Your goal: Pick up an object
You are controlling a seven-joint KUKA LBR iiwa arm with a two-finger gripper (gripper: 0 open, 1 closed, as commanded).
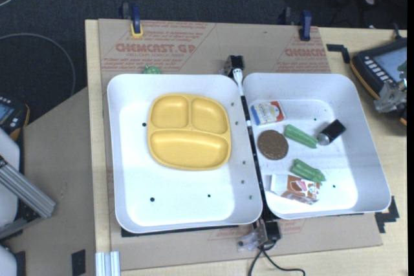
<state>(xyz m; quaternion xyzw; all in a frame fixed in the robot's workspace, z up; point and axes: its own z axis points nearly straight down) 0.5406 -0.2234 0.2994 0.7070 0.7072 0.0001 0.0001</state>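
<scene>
Whether the gripper is released or clenched cannot be told. In the right bin (366, 158), nearest the camera, a printed packet (300, 190) is seen, with a green piece (307, 170) touching its far edge. Beyond these, a brown disc (273, 145), a second green piece (301, 136) and a black object (331, 131) are laid, then a blue-and-white packet (267, 112). A yellow divided plate (190, 131) is held in the left bin (181, 203).

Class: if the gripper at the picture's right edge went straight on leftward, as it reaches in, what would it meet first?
Probably the right bin's rim, then the small black object inside. The gripper sits just outside that bin; its height is unclear, so it might clear the rim.
</scene>
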